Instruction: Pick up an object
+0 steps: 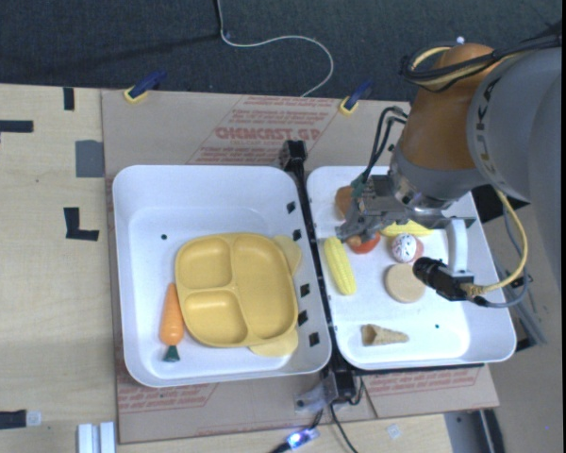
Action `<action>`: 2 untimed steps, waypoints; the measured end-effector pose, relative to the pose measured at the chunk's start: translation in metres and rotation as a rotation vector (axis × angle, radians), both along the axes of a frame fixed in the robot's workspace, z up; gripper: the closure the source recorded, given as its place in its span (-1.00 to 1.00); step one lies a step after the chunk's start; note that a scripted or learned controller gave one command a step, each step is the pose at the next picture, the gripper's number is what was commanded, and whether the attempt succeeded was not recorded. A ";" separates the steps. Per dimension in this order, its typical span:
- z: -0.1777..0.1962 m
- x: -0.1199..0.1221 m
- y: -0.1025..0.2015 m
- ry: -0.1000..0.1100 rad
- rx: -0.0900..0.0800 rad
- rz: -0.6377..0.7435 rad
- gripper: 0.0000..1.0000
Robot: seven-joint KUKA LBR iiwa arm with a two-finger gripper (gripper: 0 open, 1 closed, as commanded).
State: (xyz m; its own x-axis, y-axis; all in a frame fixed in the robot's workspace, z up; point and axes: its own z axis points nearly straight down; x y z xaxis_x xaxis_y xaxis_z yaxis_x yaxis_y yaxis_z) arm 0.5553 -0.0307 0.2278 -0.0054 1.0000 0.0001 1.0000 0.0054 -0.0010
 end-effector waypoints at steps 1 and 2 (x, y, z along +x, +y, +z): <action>0.005 0.036 0.035 -0.002 0.001 0.000 1.00; 0.001 0.058 0.075 -0.001 0.000 0.000 1.00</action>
State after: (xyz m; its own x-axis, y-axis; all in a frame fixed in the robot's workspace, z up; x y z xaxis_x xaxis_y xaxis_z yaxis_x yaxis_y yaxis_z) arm 0.6130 0.0441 0.2288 -0.0054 1.0000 0.0005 1.0000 0.0054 -0.0004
